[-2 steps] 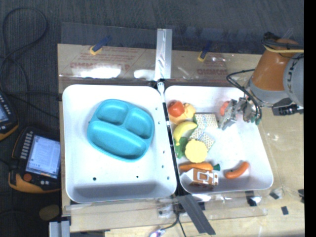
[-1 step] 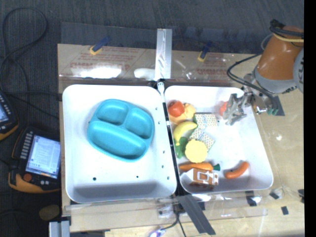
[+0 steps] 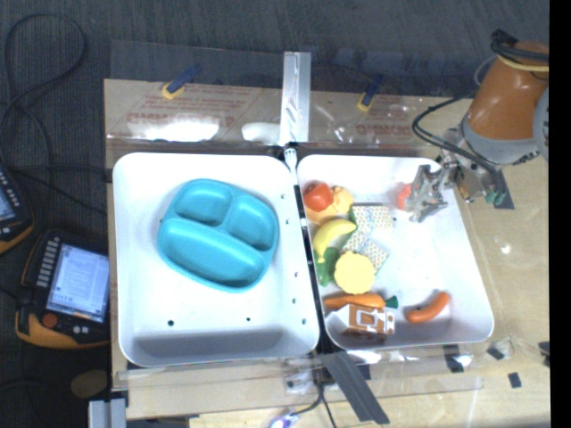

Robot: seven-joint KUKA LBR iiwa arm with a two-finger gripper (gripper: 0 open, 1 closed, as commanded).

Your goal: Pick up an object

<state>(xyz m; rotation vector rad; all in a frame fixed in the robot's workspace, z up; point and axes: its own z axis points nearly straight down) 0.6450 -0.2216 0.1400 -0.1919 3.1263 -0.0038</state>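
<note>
Tool (image 3: 428,194) sits over the upper-right part of the right bin (image 3: 473,279), near its back wall. Can't tell from this slant whether it's spread or pressed together. There's a small reddish thing (image 3: 404,194) just to its left, touching or nearly so, but nothing visibly pinched, so I'd call it empty-handed.

Candidates all lie in the right bin, crowded along the left wall and front:
- tomato (image 3: 316,194) against a yellow piece at the divider
- banana (image 3: 332,234), green item tucked under it
- yellow round piece (image 3: 354,273) mid-pile
- carrot (image 3: 355,300) and an orange-and-white carton (image 3: 368,320) at the front
- sausage (image 3: 426,307) lying alone, front right, bare bin floor all round it

Left bin (image 3: 134,328) holds only the blue divided plate (image 3: 219,232) — wide and flat, poor pick.

My read: step in hand is target choice and approach, nothing lifted yet. Best bet is the sausage — isolated, so no neighbours get dragged or jam the descent. Close across its short axis, centred along its length; it looks curved and smooth, may roll or squirt out if caught near an end. The reddish piece beside the tool is closer but small and hard to make out, riskier.

Avoid the pile by the divider: things touch there, and the bin wall leaves little room. Descend straight, go to floor contact, close, then lift slowly and check something actually came up.
</note>
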